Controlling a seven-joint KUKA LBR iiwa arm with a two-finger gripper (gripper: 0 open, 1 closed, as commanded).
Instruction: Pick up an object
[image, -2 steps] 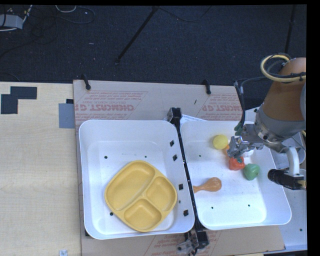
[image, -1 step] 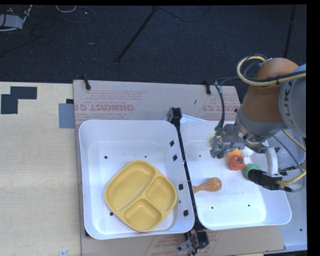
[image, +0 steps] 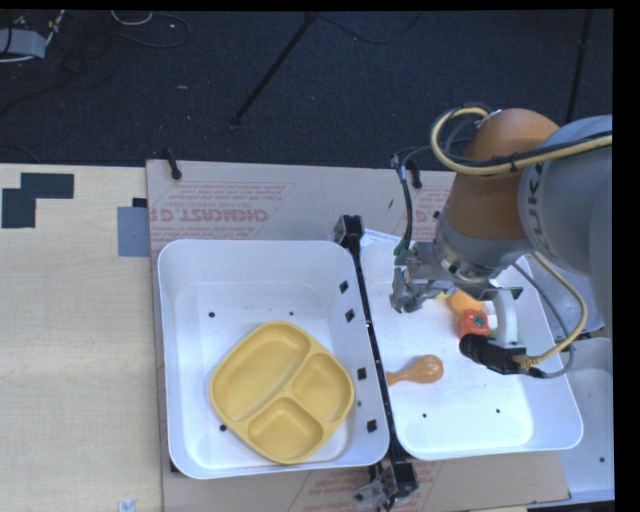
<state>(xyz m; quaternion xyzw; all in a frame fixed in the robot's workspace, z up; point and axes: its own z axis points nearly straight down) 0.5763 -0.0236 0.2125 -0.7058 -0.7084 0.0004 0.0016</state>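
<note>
Tool (image: 412, 292) low over right bin (image: 560, 425) — arm bent downward

Arm over the right bin (image: 560, 430)
Gripper (image: 412, 292) hangs near the bin's back-left; an orange drumstick toy (image: 418, 371) lies below it, a yellow divided plate (image: 282, 391) in the left bin (image: 190, 300).

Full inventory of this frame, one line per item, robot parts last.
White bins: 2, side by side on the bench.
Divided plate: 1, yellow, three compartments, left bin.
Spoon-shaped toy: 1, orange-tan, right bin, near the divider.
Small orange object: 1, orange with a green spot, right bin, partly hidden by the gripper; what it is can't be told.
Cardboard sheet: 1, brown, under the bins.
Arm: 1, grey with orange band, from the right.
Gripper: 1, over the right bin.
</note>
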